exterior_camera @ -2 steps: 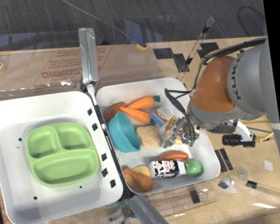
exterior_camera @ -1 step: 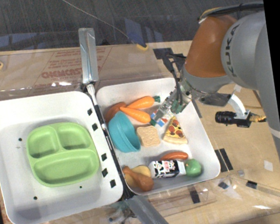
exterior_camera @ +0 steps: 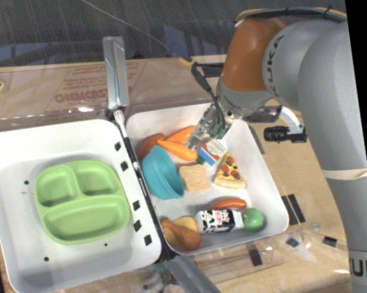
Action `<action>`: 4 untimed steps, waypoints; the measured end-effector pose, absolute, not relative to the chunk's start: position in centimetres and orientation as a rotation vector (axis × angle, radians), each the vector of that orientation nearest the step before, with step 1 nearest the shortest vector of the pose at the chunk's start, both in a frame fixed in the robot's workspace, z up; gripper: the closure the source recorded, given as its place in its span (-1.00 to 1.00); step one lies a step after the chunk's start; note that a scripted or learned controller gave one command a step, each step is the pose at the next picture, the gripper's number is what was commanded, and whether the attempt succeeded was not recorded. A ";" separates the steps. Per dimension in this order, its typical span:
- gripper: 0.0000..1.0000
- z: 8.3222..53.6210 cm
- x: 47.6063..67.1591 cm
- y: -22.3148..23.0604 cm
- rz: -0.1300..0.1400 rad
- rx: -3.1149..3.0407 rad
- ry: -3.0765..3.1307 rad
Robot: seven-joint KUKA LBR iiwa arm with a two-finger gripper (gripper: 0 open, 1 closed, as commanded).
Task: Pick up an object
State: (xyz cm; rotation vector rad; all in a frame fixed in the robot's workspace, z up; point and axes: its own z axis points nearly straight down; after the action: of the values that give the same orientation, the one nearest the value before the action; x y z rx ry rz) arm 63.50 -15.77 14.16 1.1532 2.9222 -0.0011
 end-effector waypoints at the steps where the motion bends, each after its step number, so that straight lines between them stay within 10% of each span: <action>1: 1.00 14.3 65.2 -17.9 -0.001 0.822 3.027; 2: 1.00 19.6 65.1 -14.8 0.002 1.383 2.814; 3: 1.00 9.3 58.7 -21.3 -0.002 1.230 2.890; 4: 1.00 18.9 56.8 -21.2 0.001 1.388 2.807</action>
State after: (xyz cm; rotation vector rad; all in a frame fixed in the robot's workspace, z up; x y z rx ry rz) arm 56.80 -21.21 18.93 1.3882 2.8073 0.0011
